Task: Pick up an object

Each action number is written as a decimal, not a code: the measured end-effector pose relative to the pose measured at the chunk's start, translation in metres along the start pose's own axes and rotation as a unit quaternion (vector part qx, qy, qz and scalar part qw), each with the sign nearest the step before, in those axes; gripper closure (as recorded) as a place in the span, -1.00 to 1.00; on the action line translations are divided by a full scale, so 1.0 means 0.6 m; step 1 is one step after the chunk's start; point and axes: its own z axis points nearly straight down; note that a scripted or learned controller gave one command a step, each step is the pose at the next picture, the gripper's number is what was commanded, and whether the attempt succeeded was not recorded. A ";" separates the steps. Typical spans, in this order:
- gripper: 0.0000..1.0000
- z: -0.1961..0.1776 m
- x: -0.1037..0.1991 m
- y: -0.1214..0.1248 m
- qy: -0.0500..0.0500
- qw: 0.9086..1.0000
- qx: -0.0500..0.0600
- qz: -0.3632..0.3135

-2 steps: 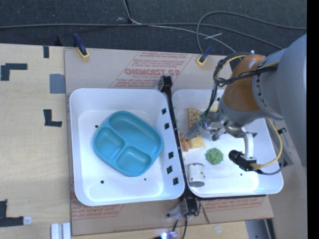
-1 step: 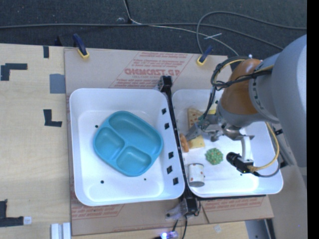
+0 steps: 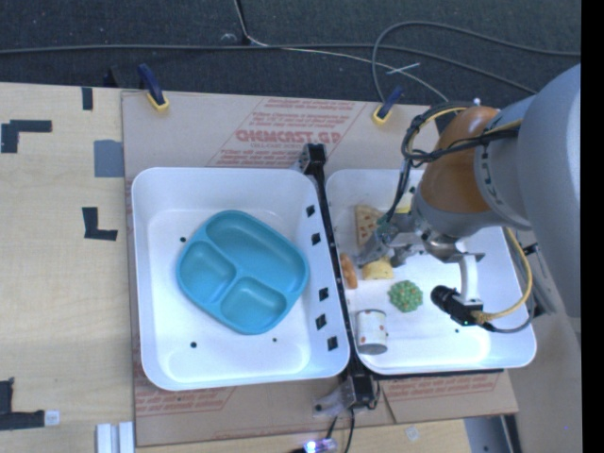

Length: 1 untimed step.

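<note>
The right bin (image 3: 500, 347) holds several small items. A tan wedge-shaped piece (image 3: 365, 220) lies near its far left. An orange piece (image 3: 349, 273) rests against the left wall, with a yellow piece (image 3: 378, 270) beside it. A green broccoli-like piece (image 3: 406, 295) lies near the middle, and a small grey can (image 3: 370, 329) lies on its side near the front left. My gripper (image 3: 380, 246) is low in this bin, just above the yellow piece and right of the tan wedge. Nothing visibly sits in its grasp.
The left bin (image 3: 151, 206) holds a blue divided plate (image 3: 243, 270). A black divider (image 3: 326, 253) runs between the bins. The arm and its orange band (image 3: 458, 173) cover the right bin's far side. A yellow cable (image 3: 514, 300) loops over the right bin's right part.
</note>
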 end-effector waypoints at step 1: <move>1.00 -0.095 -0.014 -0.007 0.002 1.000 0.000 0.001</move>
